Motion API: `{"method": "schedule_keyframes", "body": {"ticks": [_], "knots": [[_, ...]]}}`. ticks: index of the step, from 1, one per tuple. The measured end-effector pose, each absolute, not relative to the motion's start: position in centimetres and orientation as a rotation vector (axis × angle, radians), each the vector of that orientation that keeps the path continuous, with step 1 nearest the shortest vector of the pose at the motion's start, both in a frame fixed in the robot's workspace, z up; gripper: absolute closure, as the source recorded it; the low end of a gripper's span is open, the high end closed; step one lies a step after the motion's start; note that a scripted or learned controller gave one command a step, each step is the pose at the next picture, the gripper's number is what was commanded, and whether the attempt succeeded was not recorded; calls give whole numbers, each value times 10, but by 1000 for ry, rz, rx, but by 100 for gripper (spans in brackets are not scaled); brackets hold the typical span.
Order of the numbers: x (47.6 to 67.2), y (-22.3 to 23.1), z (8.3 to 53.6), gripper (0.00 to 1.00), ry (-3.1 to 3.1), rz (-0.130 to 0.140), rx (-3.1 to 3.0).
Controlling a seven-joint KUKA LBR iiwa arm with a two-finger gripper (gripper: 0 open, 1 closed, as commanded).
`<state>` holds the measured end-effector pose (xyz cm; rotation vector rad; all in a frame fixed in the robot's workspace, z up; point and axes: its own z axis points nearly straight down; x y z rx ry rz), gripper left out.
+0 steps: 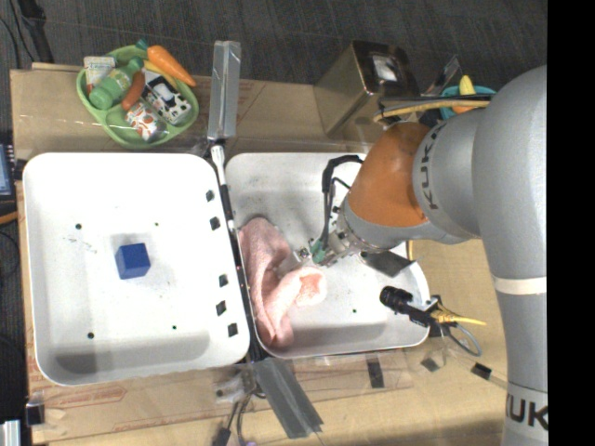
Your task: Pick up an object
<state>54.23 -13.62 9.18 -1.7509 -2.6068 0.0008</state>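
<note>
Hovering low in the right bin [390, 334], pincer [316, 252] touching the pink cloth [277, 286] just below-left; tips half hidden by the wrist, can't tell open or closed. Blue cube [133, 259] far left, in the left bin [56, 240].

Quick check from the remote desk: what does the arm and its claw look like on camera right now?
The arm is bulky, rounded and light grey, with a glossy orange band above the wrist and dark KUKA lettering. A black cable loops beside the wrist. The claw is small, metallic, with a greenish tip.
</note>
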Motion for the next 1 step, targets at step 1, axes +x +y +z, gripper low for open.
{"method": "schedule_keyframes", "body": {"ticks": [1], "knots": [[529, -102, 92, 0, -2606, 2, -1751]]}}
